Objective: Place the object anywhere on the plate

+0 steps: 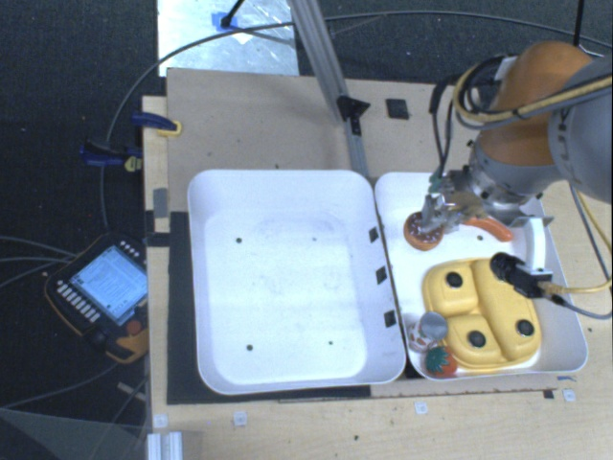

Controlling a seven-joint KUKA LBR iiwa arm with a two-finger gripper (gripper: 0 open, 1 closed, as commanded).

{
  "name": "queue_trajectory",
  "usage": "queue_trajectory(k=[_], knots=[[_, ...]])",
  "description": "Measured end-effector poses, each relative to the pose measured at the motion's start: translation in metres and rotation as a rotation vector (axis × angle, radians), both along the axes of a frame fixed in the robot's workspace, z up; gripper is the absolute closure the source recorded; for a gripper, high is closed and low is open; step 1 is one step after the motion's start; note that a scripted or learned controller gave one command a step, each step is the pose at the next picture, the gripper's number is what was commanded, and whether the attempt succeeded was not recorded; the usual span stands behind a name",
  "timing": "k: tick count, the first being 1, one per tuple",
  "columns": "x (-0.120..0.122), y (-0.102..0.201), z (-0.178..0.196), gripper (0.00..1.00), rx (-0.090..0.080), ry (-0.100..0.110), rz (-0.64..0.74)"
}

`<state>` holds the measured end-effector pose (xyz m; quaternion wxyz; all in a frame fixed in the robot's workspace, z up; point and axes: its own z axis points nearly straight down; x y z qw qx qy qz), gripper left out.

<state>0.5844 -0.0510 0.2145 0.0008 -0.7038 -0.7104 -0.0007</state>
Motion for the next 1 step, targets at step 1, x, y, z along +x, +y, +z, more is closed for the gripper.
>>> queue_trajectory(k=[1], knots=[[-0.0062, 0.0515, 0.0108, 1.00, 0.000, -0.002, 0.001]])
